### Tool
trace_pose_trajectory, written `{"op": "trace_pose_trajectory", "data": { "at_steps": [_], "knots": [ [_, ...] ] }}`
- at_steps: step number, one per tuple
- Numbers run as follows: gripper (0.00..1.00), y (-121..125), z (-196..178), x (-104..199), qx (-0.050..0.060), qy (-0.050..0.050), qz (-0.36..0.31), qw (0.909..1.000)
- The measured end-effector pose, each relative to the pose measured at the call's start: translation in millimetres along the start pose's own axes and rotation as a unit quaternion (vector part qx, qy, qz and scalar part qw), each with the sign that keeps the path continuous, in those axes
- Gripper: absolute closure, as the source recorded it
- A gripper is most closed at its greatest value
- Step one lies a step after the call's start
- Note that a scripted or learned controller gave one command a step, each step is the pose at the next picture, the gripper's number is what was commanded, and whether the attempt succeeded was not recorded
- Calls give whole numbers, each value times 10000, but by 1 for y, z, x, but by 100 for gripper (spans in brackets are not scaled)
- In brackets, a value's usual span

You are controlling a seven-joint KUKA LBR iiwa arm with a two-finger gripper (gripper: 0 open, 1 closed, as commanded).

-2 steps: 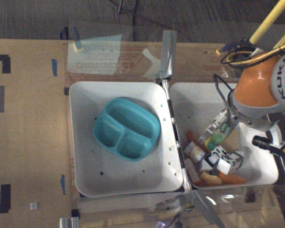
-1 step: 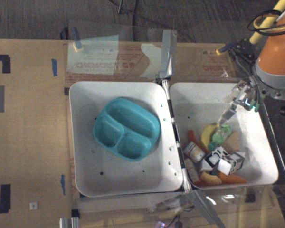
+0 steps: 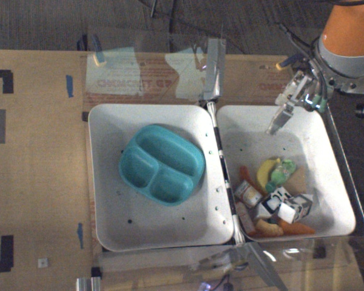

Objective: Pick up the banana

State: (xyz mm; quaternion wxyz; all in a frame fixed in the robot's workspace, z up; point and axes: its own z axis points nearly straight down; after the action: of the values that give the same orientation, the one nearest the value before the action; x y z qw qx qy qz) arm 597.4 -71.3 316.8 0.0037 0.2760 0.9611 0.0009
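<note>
The yellow banana (image 3: pixel 266 171) lies in the right bin (image 3: pixel 333 162), in the pile at its near side, partly covered by a green item (image 3: pixel 283 171). My gripper (image 3: pixel 281 117) hangs over the far part of the right bin, well above and behind the banana. Nothing shows between its fingers, and the banana is untouched.
A teal divided plate (image 3: pixel 162 163) rests in the left bin (image 3: pixel 109 132). Around the banana lie an orange carrot (image 3: pixel 296 228), a small carton (image 3: pixel 249 194), black-and-white blocks (image 3: pixel 285 206) and other toy food. A metal divider (image 3: pixel 213 77) stands behind the bins.
</note>
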Motion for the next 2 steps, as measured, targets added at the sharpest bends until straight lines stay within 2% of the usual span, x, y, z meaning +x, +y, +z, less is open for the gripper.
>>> {"op": "trace_pose_trajectory", "data": {
  "at_steps": [1,2],
  "knots": [
    [0,-68,125,4,8,14,-277,9996],
    [0,-71,212,-21,-35,-62,-410,9991]
  ]
}}
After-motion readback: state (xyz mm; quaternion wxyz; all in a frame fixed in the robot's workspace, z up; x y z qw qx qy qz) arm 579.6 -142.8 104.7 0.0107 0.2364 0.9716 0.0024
